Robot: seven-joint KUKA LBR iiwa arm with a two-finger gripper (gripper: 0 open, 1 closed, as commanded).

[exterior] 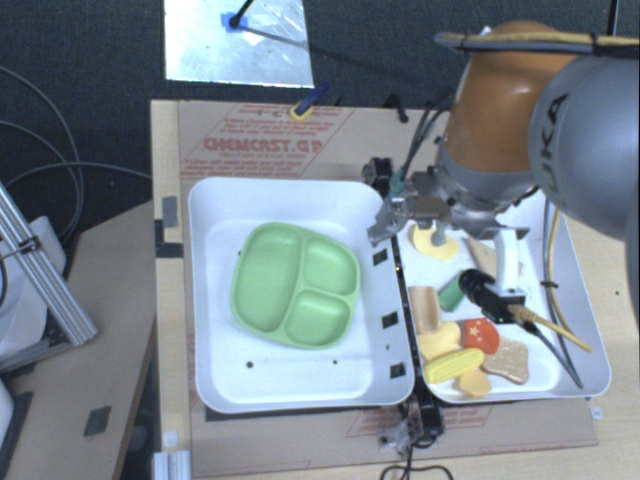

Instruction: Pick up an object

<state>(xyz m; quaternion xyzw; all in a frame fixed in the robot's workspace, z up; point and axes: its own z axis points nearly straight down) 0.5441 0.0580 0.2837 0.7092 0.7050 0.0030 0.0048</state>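
Note:
The right bin [590, 363] holds several toy foods. A pale yellow slice [436, 245] lies near its far end, with a tan piece [481, 254] beside it. Nearer the front are a small green piece [450, 293], a tan bread slice [425, 308], a yellow corn cob [452, 365], a red tomato [482, 335] and a brown toast [506, 362]. My gripper [445, 220] hangs over the far end of this bin, just above the yellow slice, under the orange wrist band. Nothing shows between its parts.
The left bin [215, 368] holds a green divided plate [295, 285]. The wall between the two bins [400, 308] runs just left of the toy foods. A cardboard sheet [260, 143] lies under both bins, and a shiny foil square [235, 28] sits behind it.

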